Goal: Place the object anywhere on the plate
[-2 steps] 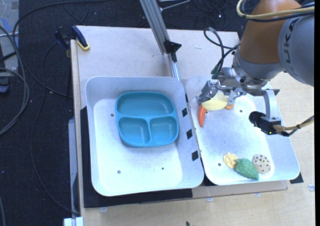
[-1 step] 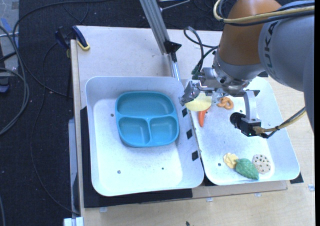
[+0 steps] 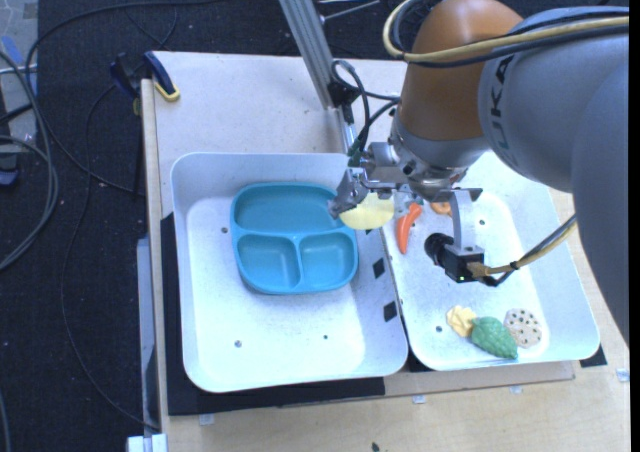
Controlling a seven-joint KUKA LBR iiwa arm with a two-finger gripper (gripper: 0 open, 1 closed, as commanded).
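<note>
At the right rim of the blue three-compartment plastic plate point(image 3: 295, 238), you see the two-finger gripper point(image 3: 357, 198) closed on the pale yellow soft object point(image 3: 367, 214), held just short because the drop belongs over a compartment.

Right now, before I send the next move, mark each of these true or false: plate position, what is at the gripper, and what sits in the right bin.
1. The blue plate lies in the left bin. True.
2. The plate has three compartments. True.
3. The yellow object lies in the plate's middle. False: it is at the plate's right rim, by the gripper.
4. The cookie is on the plate. False: it lies in the right bin, near the green item.
</note>
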